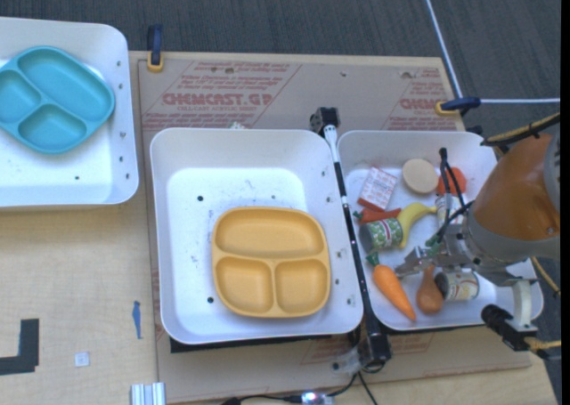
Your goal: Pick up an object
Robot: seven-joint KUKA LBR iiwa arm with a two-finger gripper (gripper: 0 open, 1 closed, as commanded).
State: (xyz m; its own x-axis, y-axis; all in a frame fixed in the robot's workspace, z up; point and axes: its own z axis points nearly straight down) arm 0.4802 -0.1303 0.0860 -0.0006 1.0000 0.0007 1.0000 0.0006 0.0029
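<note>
You are watching the grey arm reaching into the right bin (392, 147), its gripper (434, 256) hanging low among the toy food, just beside the carrot (392, 291) and a brown piece (430, 295). Whether it is released or clenched, you cannot tell; clutter is hiding it. The banana (415, 214) and green can (385, 233) are lying just left of it. The step looks like the descent to grasp; next you would want a firm closing, then a straight lift. The yellow tray (270, 261) is sitting in the left bin (178, 216).
</note>
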